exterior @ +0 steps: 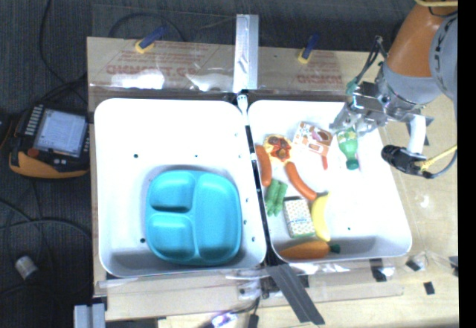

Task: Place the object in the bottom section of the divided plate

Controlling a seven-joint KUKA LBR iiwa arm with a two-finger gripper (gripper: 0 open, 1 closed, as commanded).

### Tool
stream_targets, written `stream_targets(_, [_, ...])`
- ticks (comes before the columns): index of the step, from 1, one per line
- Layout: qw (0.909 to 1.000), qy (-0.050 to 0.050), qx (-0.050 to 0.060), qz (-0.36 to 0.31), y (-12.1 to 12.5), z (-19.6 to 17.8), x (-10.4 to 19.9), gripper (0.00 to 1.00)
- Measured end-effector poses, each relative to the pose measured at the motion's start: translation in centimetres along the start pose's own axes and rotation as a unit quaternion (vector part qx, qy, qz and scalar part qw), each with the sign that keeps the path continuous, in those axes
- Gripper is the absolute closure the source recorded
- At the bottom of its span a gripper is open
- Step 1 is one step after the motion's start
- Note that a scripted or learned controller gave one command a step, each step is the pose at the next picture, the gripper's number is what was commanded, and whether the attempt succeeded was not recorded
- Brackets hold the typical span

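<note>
Hand over the right bin, green bottle at its fingertips.

The hand [349, 126] hangs above the right bin [372, 200] with a green bottle [349, 146] pinched between its fingers. The blue divided plate [195, 216] lies in the left bin [126, 140], well apart, beside a banana [320, 216].

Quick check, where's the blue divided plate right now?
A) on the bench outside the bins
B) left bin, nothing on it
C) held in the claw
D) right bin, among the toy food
B: the blue divided plate lies in the left bin, its sections bare.
</note>
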State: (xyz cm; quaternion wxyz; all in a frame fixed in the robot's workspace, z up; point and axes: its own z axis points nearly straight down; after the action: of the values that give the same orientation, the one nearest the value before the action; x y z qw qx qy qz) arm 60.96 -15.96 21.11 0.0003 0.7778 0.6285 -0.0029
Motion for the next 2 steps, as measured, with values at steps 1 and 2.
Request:
stream_targets(1, [0.9995,0.002,0.001,0.032,-6.9,2.9,8.2,1.00])
stream_targets(2, [0.9998,0.002,0.001,-0.022,-10.0,2.8,14.4,1.00])
